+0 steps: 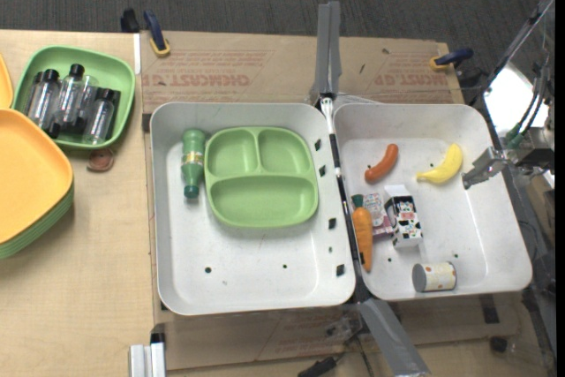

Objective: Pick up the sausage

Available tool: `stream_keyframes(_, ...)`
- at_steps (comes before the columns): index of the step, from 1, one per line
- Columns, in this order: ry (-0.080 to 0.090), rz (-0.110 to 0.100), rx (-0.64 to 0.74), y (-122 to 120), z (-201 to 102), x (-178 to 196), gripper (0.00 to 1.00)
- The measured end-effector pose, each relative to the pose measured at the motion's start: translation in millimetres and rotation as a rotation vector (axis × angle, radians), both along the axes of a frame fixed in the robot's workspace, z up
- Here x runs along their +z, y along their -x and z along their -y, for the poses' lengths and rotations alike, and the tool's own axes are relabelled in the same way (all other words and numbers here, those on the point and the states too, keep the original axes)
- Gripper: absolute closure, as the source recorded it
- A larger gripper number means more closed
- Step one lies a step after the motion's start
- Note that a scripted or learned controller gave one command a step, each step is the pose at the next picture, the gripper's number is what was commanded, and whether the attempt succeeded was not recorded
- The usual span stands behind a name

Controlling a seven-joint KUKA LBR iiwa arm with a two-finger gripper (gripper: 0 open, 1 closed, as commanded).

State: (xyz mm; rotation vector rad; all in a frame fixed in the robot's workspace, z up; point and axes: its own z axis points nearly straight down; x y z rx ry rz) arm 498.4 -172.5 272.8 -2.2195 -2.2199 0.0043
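Note:
The sausage (381, 162) is a short reddish-orange piece lying at a slant in the upper left of the right bin (494, 252). My gripper (482, 169) sits at that bin's right wall, well to the right of the sausage. A yellow banana (441, 165) lies between the two. Nothing hangs from the gripper.
The right bin also holds a carrot (363, 236) by its left wall, small cartons (397, 216) in the middle and a can (434, 275) on its side near the front. In the left bin (177, 269) are a green divided plate (261, 176) and a green bottle (192, 162).

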Motion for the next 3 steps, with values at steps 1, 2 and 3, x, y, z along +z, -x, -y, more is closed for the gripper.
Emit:
stream_keyframes(1,0.001,-0.002,0.000,-1,0,8,1.00)
stream_keyframes(2,0.001,-0.004,-0.001,-1,1,16,1.00)
stream_keyframes(3,0.002,-0.006,-0.001,-2,2,24,1.00)
